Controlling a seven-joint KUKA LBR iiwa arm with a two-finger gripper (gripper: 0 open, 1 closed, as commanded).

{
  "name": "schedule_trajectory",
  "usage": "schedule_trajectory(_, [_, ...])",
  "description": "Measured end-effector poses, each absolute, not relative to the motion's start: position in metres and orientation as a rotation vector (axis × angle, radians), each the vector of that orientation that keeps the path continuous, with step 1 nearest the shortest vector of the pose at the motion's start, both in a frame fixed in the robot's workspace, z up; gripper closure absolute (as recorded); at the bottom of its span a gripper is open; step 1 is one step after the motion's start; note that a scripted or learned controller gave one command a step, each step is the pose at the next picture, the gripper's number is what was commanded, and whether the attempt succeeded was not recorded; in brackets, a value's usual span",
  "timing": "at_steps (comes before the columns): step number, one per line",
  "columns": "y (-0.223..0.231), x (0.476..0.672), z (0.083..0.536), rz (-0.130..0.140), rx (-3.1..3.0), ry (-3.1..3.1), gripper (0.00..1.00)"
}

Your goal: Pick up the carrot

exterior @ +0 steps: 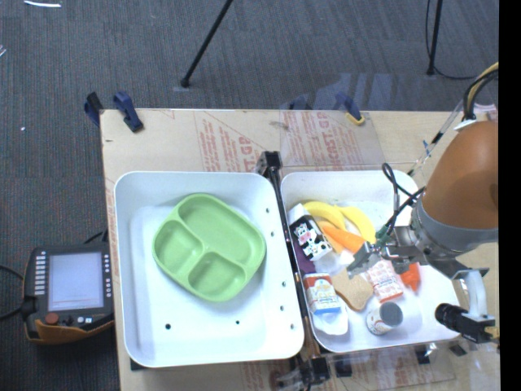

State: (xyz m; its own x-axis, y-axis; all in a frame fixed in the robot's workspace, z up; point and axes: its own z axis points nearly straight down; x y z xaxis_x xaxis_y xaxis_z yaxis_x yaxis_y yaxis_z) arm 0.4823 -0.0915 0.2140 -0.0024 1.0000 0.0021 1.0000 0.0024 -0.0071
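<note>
A: What is seen from the camera view, and which step is judged to be in hand?

B: The gripper point(364, 257) is seen low over the right bin point(373, 179), reached in from the right. The carrot point(342, 238) lies just up and to the left of the fingertips, orange, slanted, touching the banana point(335, 213) beyond it. Nothing is seen between the fingers, so the approach is judged to be in hand and the grasp not yet made.

A: How is the gripper set?

B: It cannot be told; the tip is dark and small against the clutter.

A: What is called for next?

B: A short shift up-left is judged to be needed, so that the carrot is straddled across its narrow width, followed by a descent, a closing and a straight lift.

A: What crowds the target?

B: A small milk carton point(306, 239) lies to the left of the tip, close against the carrot. A slice of bread point(356, 290) lies just below the tip, a red-and-white packet point(384, 282) below and to the right. Little open room is left beside the carrot, and a neighbour could be pinched or nudged.

A: And the edges?

B: The divider between the bins is well to the left, beyond the carton. The left bin point(134, 194), holding a green divided plate point(209, 246), is farther left again. Clear room is found only upward.
</note>
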Motion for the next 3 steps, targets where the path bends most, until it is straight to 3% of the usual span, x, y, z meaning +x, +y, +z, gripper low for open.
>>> schedule_trajectory(1, [-0.132, 0.534, 0.170, 0.005, -2.366, -2.057, 0.00])
schedule_trajectory(2, [-0.129, 0.610, 0.092, -0.008, -2.320, -2.127, 0.00])
schedule_trajectory(3, [-0.130, 0.609, 0.100, -0.008, -2.322, -2.119, 1.00])
